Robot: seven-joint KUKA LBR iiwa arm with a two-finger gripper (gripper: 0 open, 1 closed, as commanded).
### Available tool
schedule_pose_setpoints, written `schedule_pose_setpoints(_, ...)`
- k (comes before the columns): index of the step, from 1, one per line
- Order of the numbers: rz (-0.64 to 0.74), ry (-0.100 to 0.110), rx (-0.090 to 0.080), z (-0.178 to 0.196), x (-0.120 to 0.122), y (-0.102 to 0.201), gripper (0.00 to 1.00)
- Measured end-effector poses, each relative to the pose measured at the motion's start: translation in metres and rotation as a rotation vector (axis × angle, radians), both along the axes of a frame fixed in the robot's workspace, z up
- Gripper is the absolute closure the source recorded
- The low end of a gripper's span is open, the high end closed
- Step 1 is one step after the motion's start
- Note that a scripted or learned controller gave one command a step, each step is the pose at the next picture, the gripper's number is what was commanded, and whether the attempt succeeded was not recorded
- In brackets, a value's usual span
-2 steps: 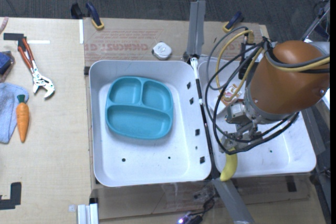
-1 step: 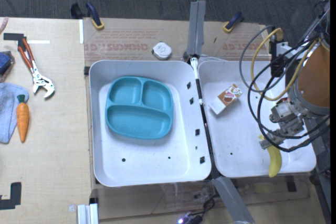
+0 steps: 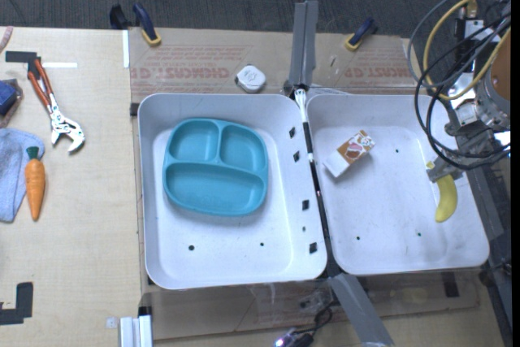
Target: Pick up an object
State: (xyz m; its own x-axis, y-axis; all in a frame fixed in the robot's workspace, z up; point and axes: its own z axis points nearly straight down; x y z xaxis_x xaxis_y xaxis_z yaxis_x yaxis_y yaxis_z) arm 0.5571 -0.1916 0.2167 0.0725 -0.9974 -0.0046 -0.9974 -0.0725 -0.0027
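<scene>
Camera view: gripper (image 3: 445,168) hangs over the banana (image 3: 445,199) at three o'clock, its state unclear. Descend squarely astride the fruit's middle.

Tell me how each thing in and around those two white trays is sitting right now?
Blue divided plate: flat, right way up, in the left bin.
Small carton: on its side, in the right bin.
Banana: lying at the right bin's right edge, near the gripper.
Toy carrot: lying on the bench beside a grey cloth.
Wrench: lying flat on the bench.
</scene>
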Motion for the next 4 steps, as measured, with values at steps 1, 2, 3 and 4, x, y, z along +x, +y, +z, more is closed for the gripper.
schedule_pose_setpoints(1,0.320,0.004,-0.001,-0.112,-0.080,0.079,1.00)
schedule_pose_setpoints(2,0.904,-0.004,-0.004,-0.124,-0.078,0.029,1.00)
schedule_pose_setpoints(3,1.084,-0.004,-0.002,0.014,-0.046,-0.022,1.00)
schedule_pose_setpoints(4,1.084,-0.004,-0.001,0.014,-0.046,-0.022,0.00)
